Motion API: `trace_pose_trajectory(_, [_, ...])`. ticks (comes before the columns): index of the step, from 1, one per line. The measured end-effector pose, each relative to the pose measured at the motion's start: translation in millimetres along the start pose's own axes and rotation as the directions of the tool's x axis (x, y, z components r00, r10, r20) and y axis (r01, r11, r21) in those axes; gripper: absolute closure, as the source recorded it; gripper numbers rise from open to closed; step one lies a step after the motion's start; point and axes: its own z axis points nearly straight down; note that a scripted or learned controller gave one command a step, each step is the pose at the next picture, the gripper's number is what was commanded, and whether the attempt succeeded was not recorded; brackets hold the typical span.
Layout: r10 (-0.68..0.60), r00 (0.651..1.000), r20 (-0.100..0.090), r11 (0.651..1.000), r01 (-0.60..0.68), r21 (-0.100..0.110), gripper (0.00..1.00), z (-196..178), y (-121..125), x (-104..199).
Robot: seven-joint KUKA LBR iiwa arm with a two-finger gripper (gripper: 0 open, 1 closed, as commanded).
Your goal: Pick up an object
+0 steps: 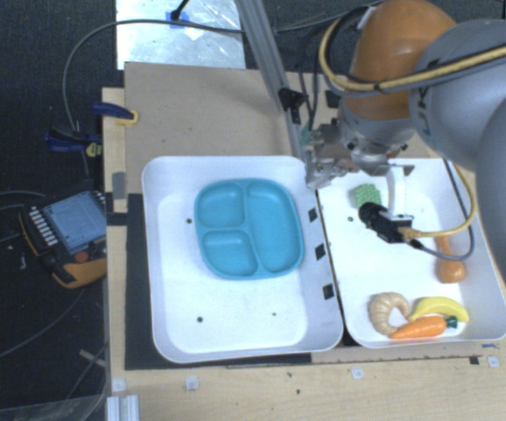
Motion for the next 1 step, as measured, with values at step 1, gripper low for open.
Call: trace_pose_trajectory(1, [0.001,1.000,0.001,1.000,-0.001,0.002,1.00,-0.6,-22.9,43.6])
